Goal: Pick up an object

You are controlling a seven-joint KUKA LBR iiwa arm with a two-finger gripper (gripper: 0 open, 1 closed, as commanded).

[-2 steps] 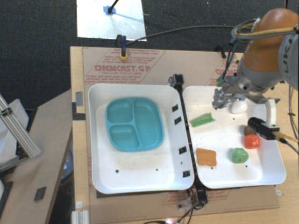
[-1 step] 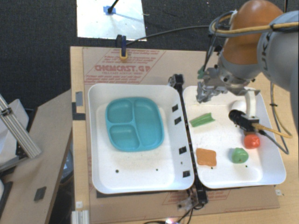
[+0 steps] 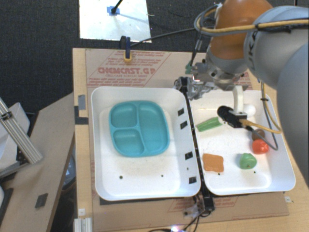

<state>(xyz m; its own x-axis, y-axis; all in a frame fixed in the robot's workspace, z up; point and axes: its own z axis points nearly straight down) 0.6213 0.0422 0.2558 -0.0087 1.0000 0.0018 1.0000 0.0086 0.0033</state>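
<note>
Nearest the lens, close to the front wall of the right bin, lies an orange flat piece, and just to its right, apart from it, sits a green round thing. Slightly farther back and toward the bin's right side is a red round thing, close to the green one but not clearly touching it; a thin cable crosses in front of it. A green long piece lies at a slant in the middle of the same bin, not far from the divide between the two bins and well apart from the orange piece. The left bin holds a teal divided plate, lying flat and a little toward the back, with bare white floor between it and the front wall. The gripper hangs over the back end of the divide, at the rear rims of the two bins, well away from all four small things and with nothing visible in its grasp; whether it is open or closed cannot be told from this angle. The grey arm reaches in from the right, its orange band above the wrist. Both bins rest on a brown board printed with red lettering.
</note>
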